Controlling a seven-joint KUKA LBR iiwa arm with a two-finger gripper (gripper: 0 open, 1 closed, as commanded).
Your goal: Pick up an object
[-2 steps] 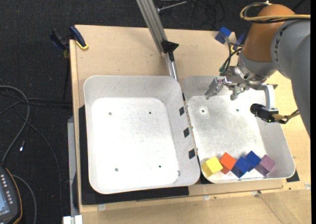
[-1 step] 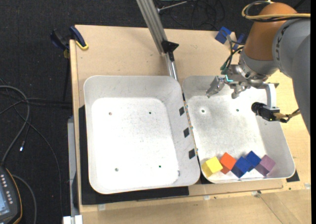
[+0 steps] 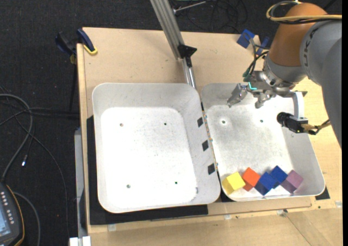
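Observation:
Along the near edge of the right bin (image 3: 304,147) lies a row of small blocks: a yellow block (image 3: 234,182), an orange block (image 3: 250,178), a blue block (image 3: 271,178) and a purple block (image 3: 292,180). My gripper (image 3: 248,98) hangs over the far end of the same bin, well away from the blocks. Its two fingers (image 3: 236,96) are spread apart with nothing between them.
The left bin (image 3: 103,131) sits beside the right one on the wooden bench. A slanted metal pole (image 3: 166,14) runs down to the gap between the bins. Blue clamps (image 3: 247,37) stand at the far right, another clamp (image 3: 81,41) at the far left.

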